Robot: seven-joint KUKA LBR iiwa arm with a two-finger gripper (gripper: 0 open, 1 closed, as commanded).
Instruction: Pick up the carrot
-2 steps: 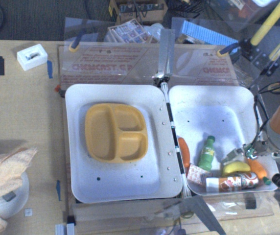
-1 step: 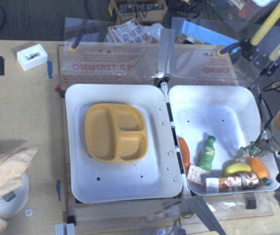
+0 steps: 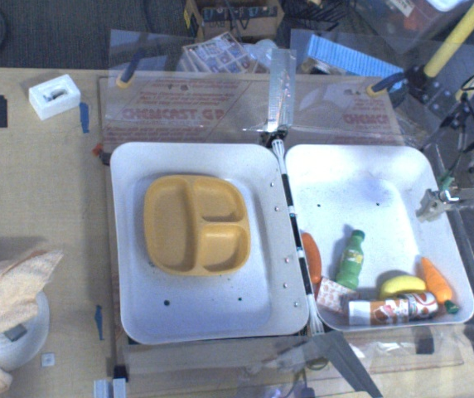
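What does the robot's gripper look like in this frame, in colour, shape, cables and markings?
The gripper, at the right bin's right rim, looks like a small, pale grey metal piece with a tiny green spot on it. Thin dark cables loop above it. It is too small and blurred to make out any markings.

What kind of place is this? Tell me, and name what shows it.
Probably a robotics lab bench: two white bins side by side, toy food like a carrot and banana, and cables and boxes behind.
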